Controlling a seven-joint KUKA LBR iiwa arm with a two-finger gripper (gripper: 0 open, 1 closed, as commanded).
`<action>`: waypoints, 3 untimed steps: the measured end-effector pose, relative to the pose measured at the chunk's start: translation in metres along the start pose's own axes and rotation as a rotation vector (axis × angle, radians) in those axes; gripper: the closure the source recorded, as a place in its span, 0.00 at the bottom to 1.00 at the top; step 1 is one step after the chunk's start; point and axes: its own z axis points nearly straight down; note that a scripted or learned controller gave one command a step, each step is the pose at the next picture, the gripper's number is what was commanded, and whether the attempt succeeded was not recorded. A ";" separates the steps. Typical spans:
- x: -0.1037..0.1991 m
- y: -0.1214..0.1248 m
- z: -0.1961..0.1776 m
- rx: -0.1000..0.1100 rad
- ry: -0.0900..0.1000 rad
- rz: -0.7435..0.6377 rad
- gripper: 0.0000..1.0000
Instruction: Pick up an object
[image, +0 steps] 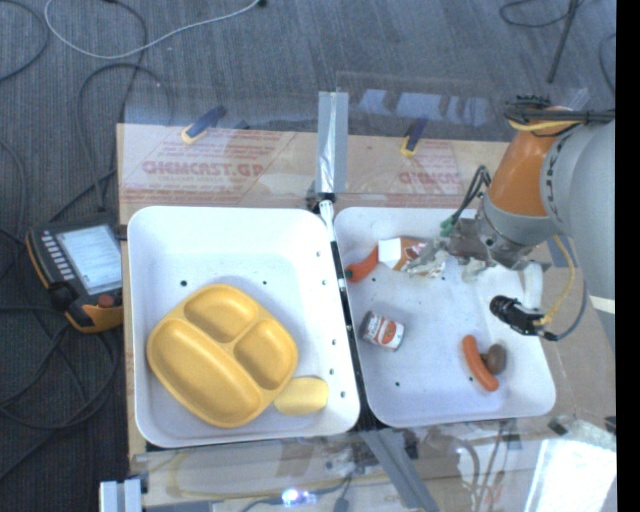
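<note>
Hovering at the right bin's (452, 404) upper edge, the gripper (432, 258) (claw state impossible to tell) overlaps an orange-white packet (398, 252).

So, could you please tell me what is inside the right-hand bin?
In the right bin lie a small can, an orange sausage beside a brown lump, and an orange piece. The gripper covers part of a packet.

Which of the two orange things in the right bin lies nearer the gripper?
The orange piece at the bin's upper left, beside the gripper; the orange sausage lies lower right.
</note>
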 end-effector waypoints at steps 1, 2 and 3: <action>-0.004 0.033 0.022 0.065 0.004 -0.060 0.00; -0.007 0.040 0.023 0.074 -0.002 -0.123 0.00; -0.009 0.042 0.023 0.067 0.001 -0.191 0.00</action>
